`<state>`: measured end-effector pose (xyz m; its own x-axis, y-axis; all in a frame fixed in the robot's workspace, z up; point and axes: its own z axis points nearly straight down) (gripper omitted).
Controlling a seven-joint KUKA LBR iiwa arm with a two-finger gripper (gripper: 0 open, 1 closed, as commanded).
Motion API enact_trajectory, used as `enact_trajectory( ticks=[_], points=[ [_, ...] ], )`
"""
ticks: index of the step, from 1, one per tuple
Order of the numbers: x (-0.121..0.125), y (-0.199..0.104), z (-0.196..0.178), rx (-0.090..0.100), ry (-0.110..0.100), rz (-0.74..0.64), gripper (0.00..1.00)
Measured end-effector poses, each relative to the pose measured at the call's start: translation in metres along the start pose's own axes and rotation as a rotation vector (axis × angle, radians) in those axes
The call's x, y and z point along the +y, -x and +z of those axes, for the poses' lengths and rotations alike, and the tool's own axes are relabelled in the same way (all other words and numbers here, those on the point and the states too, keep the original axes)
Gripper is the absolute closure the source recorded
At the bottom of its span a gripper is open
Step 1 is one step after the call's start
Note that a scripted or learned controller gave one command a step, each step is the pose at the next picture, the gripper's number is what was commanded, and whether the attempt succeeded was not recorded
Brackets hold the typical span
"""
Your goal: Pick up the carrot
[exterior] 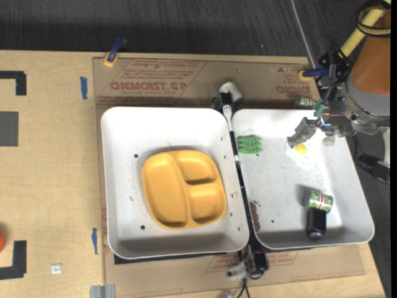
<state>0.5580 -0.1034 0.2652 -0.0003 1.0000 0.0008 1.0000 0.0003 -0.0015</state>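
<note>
Carrot not identifiable — a small yellow item (301,148) lies at 12 o'clock in the right bin (347,185), just under the tool (305,131); tool state cannot be told. Same bin: green piece (249,144) at 10, green can (320,200) and black object (316,223) at 5. Left bin (118,166) — yellow divided tray (183,187). Cardboard lettering unreadable.

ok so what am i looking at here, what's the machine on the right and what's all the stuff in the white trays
One camera looks down at a slant on a bench. The grey and orange machine is a robot arm reaching in from the right; its gripper hangs over the right bin, just above a small yellow item. That bin also has a green leafy piece, a green can and a dark object. The left bin holds a yellow divided plate. Nothing visibly sits in the gripper.
</note>
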Motion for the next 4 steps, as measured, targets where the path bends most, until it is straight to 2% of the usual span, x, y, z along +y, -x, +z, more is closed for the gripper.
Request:
enact_trajectory(
  ticks=[1, 2, 3, 4],
  points=[
    [-0.053, -0.047, 0.078, 0.000, 0.000, -0.021, 0.00],
    [-0.052, -0.047, 0.068, -0.001, 0.003, -0.019, 1.00],
    [-0.070, -0.077, 0.031, 0.000, 0.002, 0.413, 1.00],
    [-0.078, -0.117, 0.030, 0.000, 0.002, 0.703, 1.00]
  ],
)
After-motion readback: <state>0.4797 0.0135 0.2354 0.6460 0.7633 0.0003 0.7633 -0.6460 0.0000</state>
